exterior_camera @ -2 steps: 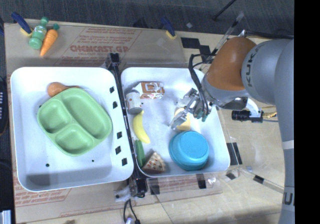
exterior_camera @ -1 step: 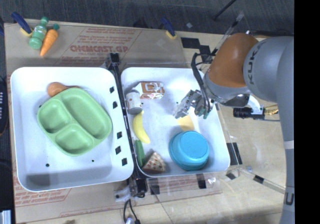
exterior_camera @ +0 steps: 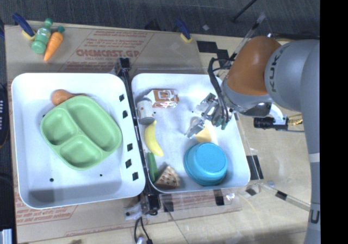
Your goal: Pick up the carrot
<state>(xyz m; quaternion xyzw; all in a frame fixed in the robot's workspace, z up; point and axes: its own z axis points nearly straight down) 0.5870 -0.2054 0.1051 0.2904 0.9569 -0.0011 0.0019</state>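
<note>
Carrot (exterior_camera: 53, 45) lies on cardboard (exterior_camera: 109, 47) — printed "CHEMCAST GP".

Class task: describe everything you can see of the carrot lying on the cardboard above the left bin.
The carrot is a small toy, smooth and plastic-looking, with an orange tapered body and a green leafy top. It lies tilted on the brown cardboard outside the bins, tip pointing down-left, top up-right. Its side rests against a green toy bottle to its left. The gripper is far away, over the right bin.
</note>
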